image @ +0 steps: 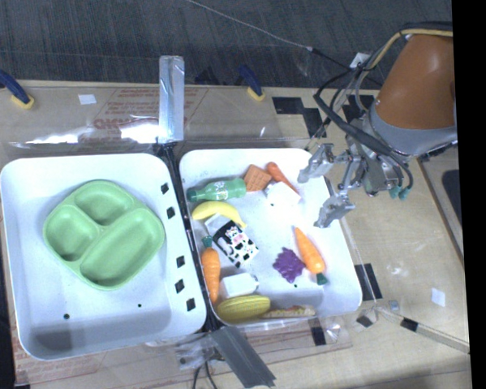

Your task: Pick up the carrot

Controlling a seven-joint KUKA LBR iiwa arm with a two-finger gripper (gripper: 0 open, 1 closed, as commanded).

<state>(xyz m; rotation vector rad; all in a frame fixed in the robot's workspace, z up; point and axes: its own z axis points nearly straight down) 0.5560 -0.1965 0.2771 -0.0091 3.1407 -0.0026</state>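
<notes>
The hand (pixel 321 189) is seen spread open, grasping nothing, above the right bin's (pixel 344 261) right edge; the carrot (pixel 308 252) is located beside that edge.

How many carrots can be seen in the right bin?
3. One carrot lies near the right wall, one by the left wall, and a small one at the top. Others may be hidden.

Even, bright overhead light fills the bench — the white bins (pixel 38 322) look slightly washed out, with soft grey shading in their corners. Glare streaks the clear plastic sheet (pixel 85 129) behind them. Shadows are short and faint. Focus is mildly soft throughout — the dark floor at top shows grain.
</notes>
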